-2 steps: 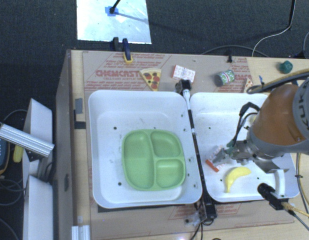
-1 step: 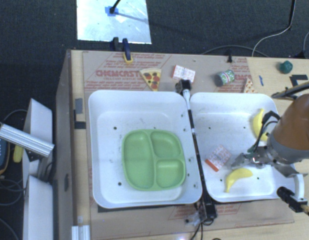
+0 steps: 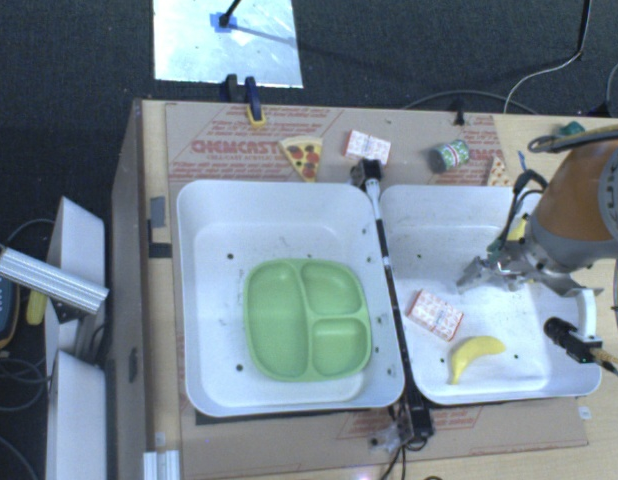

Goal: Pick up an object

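Approach step, nothing picked yet as far as I can judge. The arm reaches in from the right and sits over the right bin, with the gripper low near the bin's middle. Whether the jaws are released or clenched: cannot tell, too small and blurred.

Candidate things in the right bin: a small red-and-white packet lying flat just below-left of the gripper, and a banana nearer the front wall, close beside the packet. No clear contact between either and the gripper.

Left bin holds a green divided plate, well apart from the arm.

Next move, likely: shift toward the packet or banana, line up over it, descend, close. Flat packet looks the harder grip; banana offers more to close on.
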Tool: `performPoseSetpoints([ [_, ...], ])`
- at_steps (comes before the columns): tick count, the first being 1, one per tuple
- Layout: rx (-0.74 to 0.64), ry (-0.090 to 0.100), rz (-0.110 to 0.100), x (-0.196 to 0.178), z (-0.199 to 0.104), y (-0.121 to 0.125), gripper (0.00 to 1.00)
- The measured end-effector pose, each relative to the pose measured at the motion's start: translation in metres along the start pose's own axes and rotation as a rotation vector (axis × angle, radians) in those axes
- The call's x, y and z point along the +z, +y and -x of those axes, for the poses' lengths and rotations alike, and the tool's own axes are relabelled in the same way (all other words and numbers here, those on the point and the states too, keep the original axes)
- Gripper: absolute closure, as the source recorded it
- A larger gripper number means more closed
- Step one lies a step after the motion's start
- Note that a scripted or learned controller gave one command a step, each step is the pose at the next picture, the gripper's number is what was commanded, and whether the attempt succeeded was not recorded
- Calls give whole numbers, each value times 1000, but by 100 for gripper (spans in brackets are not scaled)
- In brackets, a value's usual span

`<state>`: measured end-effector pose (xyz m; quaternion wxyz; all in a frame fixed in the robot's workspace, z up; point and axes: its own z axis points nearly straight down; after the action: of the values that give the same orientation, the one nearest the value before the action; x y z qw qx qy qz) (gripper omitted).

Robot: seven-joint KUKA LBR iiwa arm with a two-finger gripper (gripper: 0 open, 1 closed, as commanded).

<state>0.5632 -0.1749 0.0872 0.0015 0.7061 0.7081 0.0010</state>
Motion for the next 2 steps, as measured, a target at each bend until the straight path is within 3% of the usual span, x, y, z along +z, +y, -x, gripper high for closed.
performPoseSetpoints([
  [1,-2,-3,4,-145,32,65,0],
  [2,1,2,-6,-3,31,53,0],
])
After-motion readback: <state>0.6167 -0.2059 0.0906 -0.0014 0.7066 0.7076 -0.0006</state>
